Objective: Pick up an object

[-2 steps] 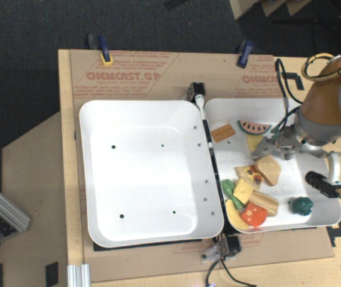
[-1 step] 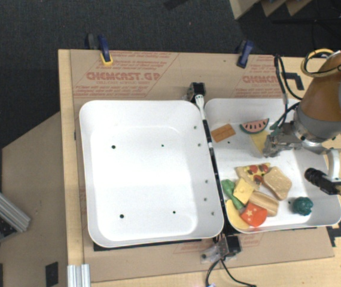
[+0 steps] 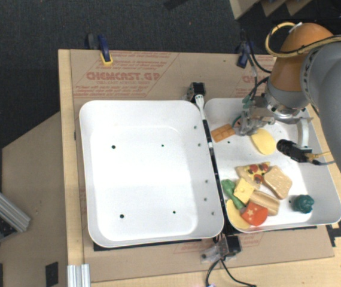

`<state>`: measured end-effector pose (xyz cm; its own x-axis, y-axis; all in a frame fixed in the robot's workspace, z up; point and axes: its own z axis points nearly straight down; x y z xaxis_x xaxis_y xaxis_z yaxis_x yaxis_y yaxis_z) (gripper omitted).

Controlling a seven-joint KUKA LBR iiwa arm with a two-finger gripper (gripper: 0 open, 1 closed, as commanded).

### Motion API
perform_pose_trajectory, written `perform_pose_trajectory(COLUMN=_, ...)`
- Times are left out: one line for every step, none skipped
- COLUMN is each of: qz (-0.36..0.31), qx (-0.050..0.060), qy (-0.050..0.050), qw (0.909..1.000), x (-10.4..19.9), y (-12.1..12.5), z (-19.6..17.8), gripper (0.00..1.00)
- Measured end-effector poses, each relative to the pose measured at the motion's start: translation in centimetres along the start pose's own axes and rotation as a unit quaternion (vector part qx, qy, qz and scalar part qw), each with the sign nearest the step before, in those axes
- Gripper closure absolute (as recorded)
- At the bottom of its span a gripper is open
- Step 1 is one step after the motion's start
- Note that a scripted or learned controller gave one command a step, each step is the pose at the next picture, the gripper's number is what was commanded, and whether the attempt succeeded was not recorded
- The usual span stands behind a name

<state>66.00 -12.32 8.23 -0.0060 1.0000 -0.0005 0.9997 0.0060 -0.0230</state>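
My gripper (image 3: 246, 123) hangs low over the far part of the right bin (image 3: 329, 205), reaching in from the right under the orange wrist band. Just left of it lies a small orange-brown flat piece (image 3: 222, 133). A pale yellow oval piece (image 3: 264, 142) lies right beside it on the near side. Whether either one touches the gripper, I cannot tell. Toward the bin's front sits a heap of toy food (image 3: 260, 187): tan bread-like slices, a yellow cube, a pizza-like piece and a red tomato slice (image 3: 255, 214).
A dark green lump (image 3: 303, 204) lies at the front right of the right bin and a green piece (image 3: 228, 189) by its left wall. The left bin (image 3: 99, 115) stands alongside. Both rest on a cardboard sheet (image 3: 128, 70) held by clamps.
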Motion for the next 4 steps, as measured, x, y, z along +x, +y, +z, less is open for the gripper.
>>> perform_pose_trajectory(qz=0.003, qx=-0.01, qy=0.001, qw=0.9999, x=-1.0, y=-0.8, z=-0.2, gripper=1.0)
perform_pose_trajectory(qz=0.005, qx=-0.008, qy=0.001, qw=1.0, x=-3.6, y=-7.5, z=-0.1, gripper=1.0)
perform_pose_trajectory(qz=0.005, qx=-0.008, qy=0.001, qw=1.0, x=-3.3, y=-15.3, z=0.1, gripper=1.0)
perform_pose_trajectory(qz=0.0, qx=-0.015, qy=0.0, qw=0.9999, x=-1.2, y=-7.8, z=-0.4, gripper=1.0)
